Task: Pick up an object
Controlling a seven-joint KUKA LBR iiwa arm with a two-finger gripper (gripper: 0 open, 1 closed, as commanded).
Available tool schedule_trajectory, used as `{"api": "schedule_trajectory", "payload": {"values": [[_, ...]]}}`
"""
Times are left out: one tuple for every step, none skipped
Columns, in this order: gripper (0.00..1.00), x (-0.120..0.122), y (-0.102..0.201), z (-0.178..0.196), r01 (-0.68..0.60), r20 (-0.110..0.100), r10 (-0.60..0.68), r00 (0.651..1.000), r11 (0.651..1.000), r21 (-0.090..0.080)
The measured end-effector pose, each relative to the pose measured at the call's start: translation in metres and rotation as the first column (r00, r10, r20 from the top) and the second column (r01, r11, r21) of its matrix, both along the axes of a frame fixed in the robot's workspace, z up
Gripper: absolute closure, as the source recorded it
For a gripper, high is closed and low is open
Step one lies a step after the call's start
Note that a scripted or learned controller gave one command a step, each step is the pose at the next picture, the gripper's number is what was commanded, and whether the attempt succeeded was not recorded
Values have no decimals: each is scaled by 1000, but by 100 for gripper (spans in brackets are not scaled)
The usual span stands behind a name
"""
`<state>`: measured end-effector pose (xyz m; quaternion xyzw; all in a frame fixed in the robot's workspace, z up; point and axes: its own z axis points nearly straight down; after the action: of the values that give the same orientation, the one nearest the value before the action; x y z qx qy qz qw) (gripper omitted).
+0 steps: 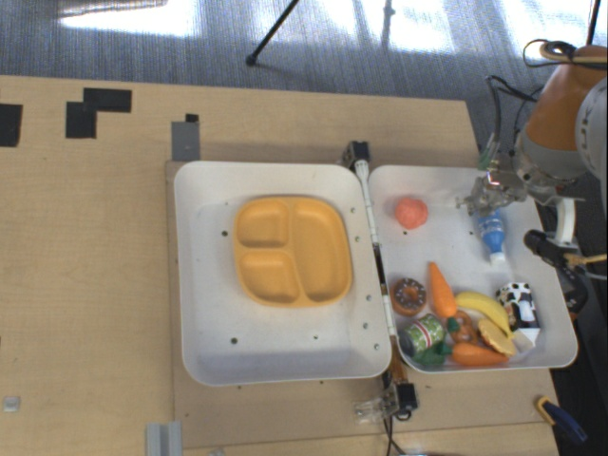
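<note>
Blue bottle (492, 236): a small cylinder of glossy plastic with a white label band, lying in the right bin (446, 183) directly under the gripper, its upper end meeting the gripper's metal tip.
Gripper (491, 198): a grey metal assembly hanging below the orange band of the arm (560, 112), poised over the far right part of the right bin; whether it is spread, closed or clasping the bottle cannot be told, since its tip is blurring into the bottle's top.
Pink ball (411, 212): a round, matte, slightly fuzzy-looking sphere sitting alone to the left of the gripper, well apart from it.
Toy food pile: crowding the bin corner nearest the camera, below the gripper; a smooth orange carrot (442, 293), a curved yellow banana (484, 309), a brown ringed doughnut (409, 295), a green labelled can (425, 334) and a black-and-white cow-patterned carton (520, 307), all looking like hard shiny plastic and touching one another.
Yellow plate (290, 251): a rounded-square, smooth plastic dish with three compartments, resting in the middle of the left bin (204, 283), far to the left of the gripper.
Bins: shallow white moulded trays with rounded corners, lying side by side and meeting along a black hinge-like strip.
Bench (85, 283): pale tan board carrying black square markings at its far left.
Room: grey ribbed carpet beyond the bench, catching bright window light, with thin black tripod legs (285, 17) standing on it.
</note>
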<state>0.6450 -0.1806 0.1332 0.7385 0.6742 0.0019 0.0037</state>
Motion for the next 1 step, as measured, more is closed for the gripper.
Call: {"api": "schedule_trajectory", "payload": {"values": [[0, 0, 0, 0, -1, -1, 1, 1000, 1000, 0]]}}
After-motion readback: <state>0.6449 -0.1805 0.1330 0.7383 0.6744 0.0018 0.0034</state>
